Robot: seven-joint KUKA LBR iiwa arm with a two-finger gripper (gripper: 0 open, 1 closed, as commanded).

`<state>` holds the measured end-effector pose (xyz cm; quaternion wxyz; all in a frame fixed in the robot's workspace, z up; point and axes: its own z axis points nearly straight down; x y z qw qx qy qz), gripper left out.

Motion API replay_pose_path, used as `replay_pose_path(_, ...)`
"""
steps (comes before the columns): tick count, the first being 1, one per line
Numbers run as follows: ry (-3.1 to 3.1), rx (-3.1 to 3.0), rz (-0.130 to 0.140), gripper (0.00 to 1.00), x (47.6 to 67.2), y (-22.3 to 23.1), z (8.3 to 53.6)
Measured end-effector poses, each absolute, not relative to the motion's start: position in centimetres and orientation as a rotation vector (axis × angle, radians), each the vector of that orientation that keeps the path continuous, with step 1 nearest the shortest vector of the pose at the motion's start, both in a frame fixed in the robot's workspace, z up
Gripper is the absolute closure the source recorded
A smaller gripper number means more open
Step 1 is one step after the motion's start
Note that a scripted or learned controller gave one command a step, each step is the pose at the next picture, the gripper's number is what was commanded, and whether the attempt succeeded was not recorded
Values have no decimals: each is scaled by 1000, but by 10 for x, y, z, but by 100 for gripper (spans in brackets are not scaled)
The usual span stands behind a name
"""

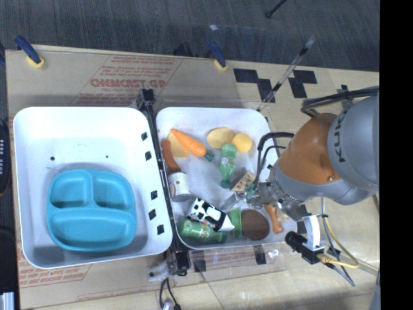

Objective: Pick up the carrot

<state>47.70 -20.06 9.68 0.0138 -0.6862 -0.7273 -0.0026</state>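
Observation:
The carrot (188, 143), orange with a green tip, lies slanted in the upper left part of the right bin (193, 118). My gripper (253, 194) sits low in the same bin near its right wall, under the orange band of the wrist (310, 157). It is well to the right of and below the carrot, close to a small tan box (242, 183). The wrist hides much of the gripper.
The right bin is crowded: two yellow pieces (221, 136), a green bottle (227, 163), a brown sausage (169, 155), a can (179, 185), a cow-patterned toy (206, 213), a brown round item (255, 225) and a small orange piece (276, 218). A blue divided plate (93, 208) lies in the left bin.

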Motion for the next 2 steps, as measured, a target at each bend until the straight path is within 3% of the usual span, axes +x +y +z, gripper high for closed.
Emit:
replay_pose_path(1,-2278,-2133,3,100,478,-204,107)
replay_pose_path(2,-2221,-2213,5,100,477,-167,138)
